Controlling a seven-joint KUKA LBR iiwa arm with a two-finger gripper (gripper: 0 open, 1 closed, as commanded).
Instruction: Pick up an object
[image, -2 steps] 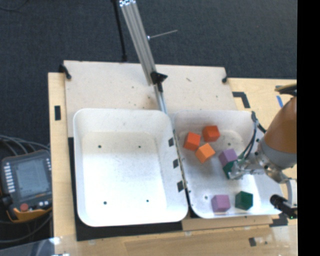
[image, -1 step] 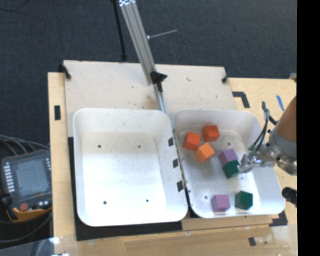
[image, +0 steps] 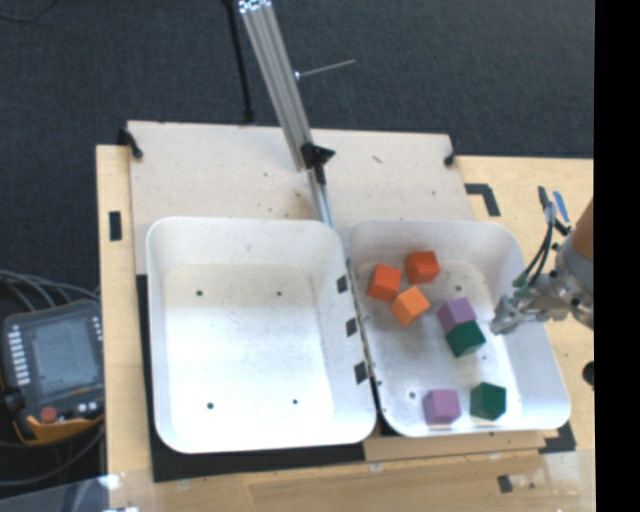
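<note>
Nearest the camera, along the front wall of the right bin (image: 545, 400), sat a purple cube (image: 440, 405) and, just beside it to the right, a dark green cube (image: 488, 400), the two slightly apart. Further back, near the bin's middle, a second green cube (image: 465, 338) touched a second purple cube (image: 457, 312) lying right behind it. To their left an orange cube (image: 410, 305) rested close against a red-orange cube (image: 383, 283), and behind those stood another red-orange cube (image: 422, 267), the farthest of the seven.

At the right rim of that bin, level with the middle green and purple pair, hung the jaws (image: 503, 320) of the grey arm (image: 570, 290) (its orange band just visible at the edge). They were near the green cube but apart from it, with nothing seen between them; whether they were spread or closed I could not tell, since the metal blurred into one pale shape.

Left of all this lay the left bin (image: 165, 300), its white floor speckled with dark marks. Both bins rested on the pale tabletop (image: 230, 165). Beyond them a slanted aluminium post (image: 280, 85) rose from the back of the board, and at far left on the floor sat a teach pendant (image: 52, 365).
</note>
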